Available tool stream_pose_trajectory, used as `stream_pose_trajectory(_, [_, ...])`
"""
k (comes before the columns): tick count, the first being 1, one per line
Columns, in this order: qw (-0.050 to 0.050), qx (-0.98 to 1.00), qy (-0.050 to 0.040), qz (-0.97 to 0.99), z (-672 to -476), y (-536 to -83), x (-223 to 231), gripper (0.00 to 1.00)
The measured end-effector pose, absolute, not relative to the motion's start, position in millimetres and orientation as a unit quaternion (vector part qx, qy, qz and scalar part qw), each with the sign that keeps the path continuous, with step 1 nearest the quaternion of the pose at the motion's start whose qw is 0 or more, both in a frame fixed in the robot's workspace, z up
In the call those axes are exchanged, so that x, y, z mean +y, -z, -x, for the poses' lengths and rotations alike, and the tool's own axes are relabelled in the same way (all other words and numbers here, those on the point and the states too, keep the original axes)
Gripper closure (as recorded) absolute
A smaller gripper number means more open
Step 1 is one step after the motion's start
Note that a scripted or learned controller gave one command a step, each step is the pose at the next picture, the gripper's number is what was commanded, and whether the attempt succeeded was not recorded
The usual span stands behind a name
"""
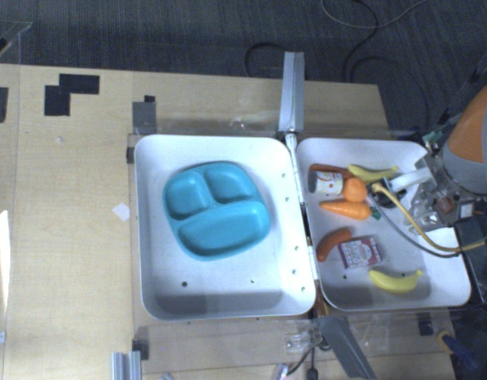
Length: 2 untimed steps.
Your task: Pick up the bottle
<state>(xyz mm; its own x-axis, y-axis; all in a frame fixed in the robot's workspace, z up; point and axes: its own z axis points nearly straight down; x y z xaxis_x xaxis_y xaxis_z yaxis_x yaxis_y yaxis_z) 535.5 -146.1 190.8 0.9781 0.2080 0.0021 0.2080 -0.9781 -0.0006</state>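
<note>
Bottle (329, 180), a small brown one with a white-and-red label, lies on its side at the back-left of the right white bin (445, 291), touching an orange carrot (348, 208) and untouched by the robot. The grey two-finger gripper (435, 204) hovers well apart near the bin's right side, its grip state impossible to tell; the pick appears not yet begun.

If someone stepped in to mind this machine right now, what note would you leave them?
Pincer: over the right bin's right side; open or shut, I cannot tell.
Bottle: lying on its side at the right bin's upper left, touching the orange, above the carrot.
Left bin: holds the blue divided plate.
Done: nothing, the bottle is untouched.
Left: reach the bottle, grip it, lift it.
</note>
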Motion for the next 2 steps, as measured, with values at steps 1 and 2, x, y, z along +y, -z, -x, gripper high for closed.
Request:
stream_pose_trajectory(1, [0.0, -0.103, 0.0007, 0.995, -547.6, -187, -200, 1.0])
stream_pose_trajectory(2, [0.001, -0.107, 0.0007, 0.994, -498.4, -198, -138, 1.0])
